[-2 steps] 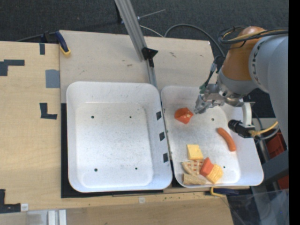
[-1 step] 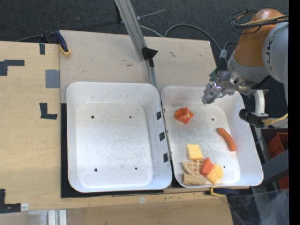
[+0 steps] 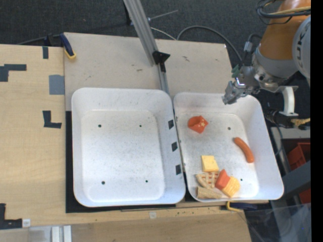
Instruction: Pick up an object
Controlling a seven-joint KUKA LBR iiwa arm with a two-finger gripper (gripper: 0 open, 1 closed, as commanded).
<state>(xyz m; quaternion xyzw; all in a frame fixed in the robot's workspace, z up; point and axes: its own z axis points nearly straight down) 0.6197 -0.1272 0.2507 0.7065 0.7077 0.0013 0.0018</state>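
My gripper [image 3: 230,97] hangs over the far right corner of the right bin [image 3: 262,120], above its rim, with nothing seen between its fingers. In that bin lie a red chunky piece [image 3: 198,124] near the middle, an orange sausage [image 3: 244,149] at the right, and a yellow block [image 3: 209,163] lower down. At the front sit a waffle-like tan piece [image 3: 206,180], an orange-red wedge [image 3: 222,178] and a yellow-orange piece [image 3: 231,186], bunched together.
The left bin [image 3: 81,110] stands beside the right one, sharing a middle rim with black clips [image 3: 174,146]. A slanted metal pole [image 3: 144,26] reaches down to the bins' far junction. Cables lie on the bench behind.
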